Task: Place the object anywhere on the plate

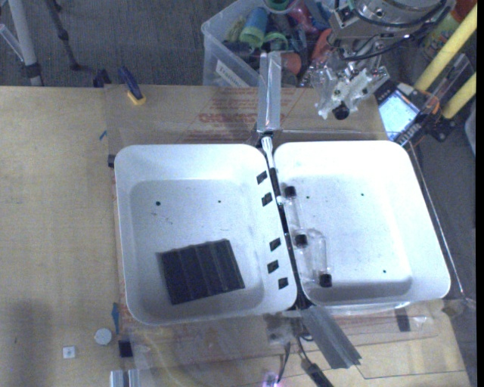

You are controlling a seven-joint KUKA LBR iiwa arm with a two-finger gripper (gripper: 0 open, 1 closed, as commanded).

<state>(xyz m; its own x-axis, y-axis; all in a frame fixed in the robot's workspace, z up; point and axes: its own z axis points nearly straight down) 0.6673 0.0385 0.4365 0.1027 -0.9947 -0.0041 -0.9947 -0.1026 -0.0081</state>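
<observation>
Arm cut off by top edge. End effector small, blurred; finger state unreadable. Clear bin of clutter cropped at top, contents indistinct. Small bits on surface near bottom left too small to identify.

The robot's wrist end is a rounded grey-silver metal housing, glinting along its curved edges. Thin dark cables loop beneath it. Below sits the gripper, a pale, whitish assembly of small blocky parts with a round black piece at its tip. Finer details are too blurred to tell.
</observation>
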